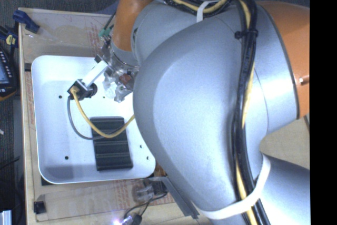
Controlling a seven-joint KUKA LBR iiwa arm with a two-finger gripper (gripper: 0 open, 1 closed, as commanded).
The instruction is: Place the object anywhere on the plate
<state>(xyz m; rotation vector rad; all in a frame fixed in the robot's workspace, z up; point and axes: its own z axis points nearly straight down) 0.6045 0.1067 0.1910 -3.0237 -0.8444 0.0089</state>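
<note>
Gripper [117,83] sits over the far side of the white bin [47,113], mostly masked by the arm [210,103]; finger opening and any grasp can't be told. Dark ribbed block [111,144] lies flat on the bin floor, near side, yellow cable [84,124] looping onto its top edge.

Grey arm [210,108] reaching in from the right, bulking large over the right half of the bench, a black and yellow cable running along its top and down its side. Orange band [129,18] above the wrist, near the bin's far right corner. Gripper [117,84] pointing down at the bin's right edge; fingers too blurred to judge.
</note>
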